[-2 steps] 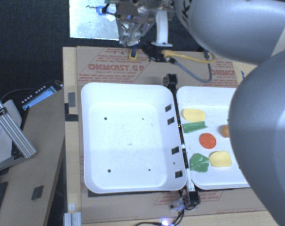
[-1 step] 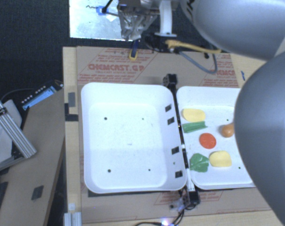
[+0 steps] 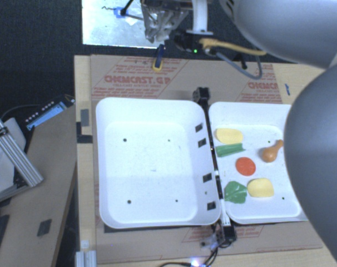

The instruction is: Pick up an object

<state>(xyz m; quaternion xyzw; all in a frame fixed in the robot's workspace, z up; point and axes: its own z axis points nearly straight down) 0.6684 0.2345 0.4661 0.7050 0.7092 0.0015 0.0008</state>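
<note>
The right bin (image 3: 252, 109) holds several small toy foods. Among them are a yellow piece (image 3: 228, 135), a green bean pod (image 3: 229, 149), a red disc (image 3: 246, 166), a tan drumstick (image 3: 272, 151), a yellow lemon-like lump (image 3: 261, 187) and a green leaf (image 3: 235, 192). My gripper (image 3: 156, 33) hangs high at the top of the view, past the far edge of both bins and well away from the items. Nothing shows in it. The grey arm covers the right side of the right bin.
The left bin (image 3: 110, 166) lies beside the right one, with a black clip strip (image 3: 208, 160) between them. Both rest on cardboard (image 3: 135, 78). A small blue and yellow marker (image 3: 158, 60) sits below the gripper. Metal framing (image 3: 13, 154) stands at the left.
</note>
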